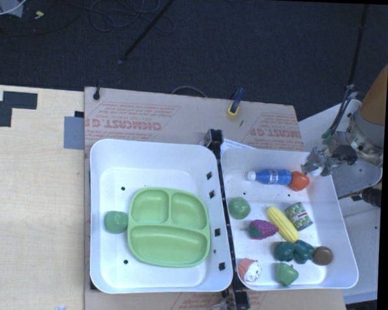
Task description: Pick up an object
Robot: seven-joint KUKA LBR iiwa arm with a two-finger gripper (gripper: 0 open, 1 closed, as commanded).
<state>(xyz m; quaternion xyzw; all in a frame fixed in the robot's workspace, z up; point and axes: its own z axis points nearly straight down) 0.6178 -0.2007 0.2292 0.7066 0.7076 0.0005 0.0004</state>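
Observation:
My gripper [323,161] hovers over the back right corner of the right bin [344,256], just above and to the right of a small red-orange fruit [299,181]. Nothing shows in its grasp. A blue bottle [270,177] lies on its side next to that fruit. Further forward lie a green ball [239,208], a purple piece [263,229], a yellow corn cob [282,224], a small green patterned box [299,216], a dark green vegetable [293,251], a brown ball [322,256], a green pepper [286,274] and a white-and-orange piece [249,270].
The left bin [106,159] holds a green divided plate [169,226] and a green ball [116,221] beside it. A black divider [218,198] joins the bins. A blue-and-yellow clamp [235,103] sits at the cardboard's back edge.

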